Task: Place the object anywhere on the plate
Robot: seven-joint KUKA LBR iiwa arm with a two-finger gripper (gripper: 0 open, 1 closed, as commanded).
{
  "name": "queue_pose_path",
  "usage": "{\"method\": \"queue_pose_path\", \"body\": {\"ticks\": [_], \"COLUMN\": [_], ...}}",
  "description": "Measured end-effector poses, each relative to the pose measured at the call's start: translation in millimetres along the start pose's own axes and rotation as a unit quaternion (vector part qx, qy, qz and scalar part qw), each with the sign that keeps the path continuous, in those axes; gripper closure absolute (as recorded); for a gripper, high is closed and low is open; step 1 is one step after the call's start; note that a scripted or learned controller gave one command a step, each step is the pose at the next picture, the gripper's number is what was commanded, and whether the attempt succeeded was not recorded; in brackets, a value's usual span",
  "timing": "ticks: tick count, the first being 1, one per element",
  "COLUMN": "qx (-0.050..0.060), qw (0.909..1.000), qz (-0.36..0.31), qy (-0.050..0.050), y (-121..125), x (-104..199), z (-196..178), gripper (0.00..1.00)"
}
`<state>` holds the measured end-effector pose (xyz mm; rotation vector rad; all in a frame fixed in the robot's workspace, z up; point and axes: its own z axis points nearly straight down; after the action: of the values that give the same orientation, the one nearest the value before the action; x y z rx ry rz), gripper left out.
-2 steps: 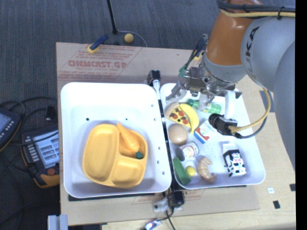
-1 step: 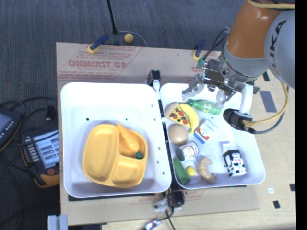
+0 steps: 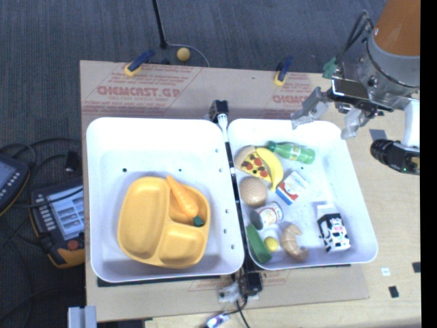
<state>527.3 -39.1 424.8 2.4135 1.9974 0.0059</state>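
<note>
A yellow divided plate (image 3: 143, 217) lies in the left bin (image 3: 109, 156). An orange toy carrot (image 3: 181, 197) with a green tip rests on the plate's upper right section. My gripper (image 3: 329, 119) hangs above the far edge of the right bin (image 3: 355, 183), open, its two grey fingers (image 3: 307, 111) spread with nothing between them. It is well to the right of the plate and far from it.
The right bin holds several toy foods: a pizza slice (image 3: 252, 161), banana (image 3: 273, 169), green bottle (image 3: 292, 152), potato (image 3: 253, 191), red-white carton (image 3: 293, 187), can (image 3: 271, 214), croissant (image 3: 293, 242) and cow-patterned carton (image 3: 332, 232). Clamps sit at the board's back edge.
</note>
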Motion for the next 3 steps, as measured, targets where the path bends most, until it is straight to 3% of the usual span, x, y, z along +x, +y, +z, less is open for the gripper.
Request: {"method": "queue_pose_path", "body": {"ticks": [1, 2, 3], "qx": [0.003, 0.003, 0.007], "qw": [0.9988, 0.9991, 0.9934], "qz": [0.048, 0.041, 0.114], "qy": [-0.002, -0.002, -0.002], "y": [0, -2, 14], "x": [-71, -151, -177], "z": [-22, -61, -14], "gripper": [0.0, 0.0, 0.0]}}
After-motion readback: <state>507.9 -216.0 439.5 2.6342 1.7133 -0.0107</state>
